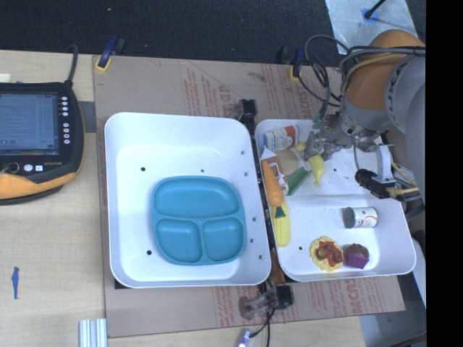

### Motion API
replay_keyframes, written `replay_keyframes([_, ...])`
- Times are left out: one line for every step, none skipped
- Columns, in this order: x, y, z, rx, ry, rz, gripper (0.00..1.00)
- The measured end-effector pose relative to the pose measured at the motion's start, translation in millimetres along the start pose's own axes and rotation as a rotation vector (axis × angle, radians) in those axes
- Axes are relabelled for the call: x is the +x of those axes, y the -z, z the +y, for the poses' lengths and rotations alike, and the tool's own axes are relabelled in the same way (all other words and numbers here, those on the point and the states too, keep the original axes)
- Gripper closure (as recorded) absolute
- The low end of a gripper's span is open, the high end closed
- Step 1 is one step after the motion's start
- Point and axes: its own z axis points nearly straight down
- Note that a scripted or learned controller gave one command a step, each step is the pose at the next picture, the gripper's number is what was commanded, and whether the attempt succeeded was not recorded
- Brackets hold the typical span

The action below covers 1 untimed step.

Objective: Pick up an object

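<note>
Looking down on the surface, we see the gripper (317, 150) low over the far left part of the right bin (383, 255), just above a small heap of toy food. Right under it lies a yellow banana-like piece (317, 168), and beside that a green piece (298, 181); both have their long axis running slantwise, from upper right to lower left in the camera view. Whether the gripper is released or clenched we cannot tell, because the wrist and cables cover this place, and we see no object clearly held. We judge that the yellow piece is the nearest thing to take, almost directly below, so the coming move needs mostly a short descent, closing across the narrow side of the piece. Other candidates lie further: a corn cob (281, 223) along the left wall, a small can (360, 217), a pizza slice (327, 253) and a purple piece (356, 254) near the front. The left bin (126, 194) holds a blue divided plate (197, 219).
</note>
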Motion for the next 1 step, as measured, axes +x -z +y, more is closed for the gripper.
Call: replay_keyframes([84.1, 88.4, -69.2, -0.010, 0.001, -0.001, 1.00])
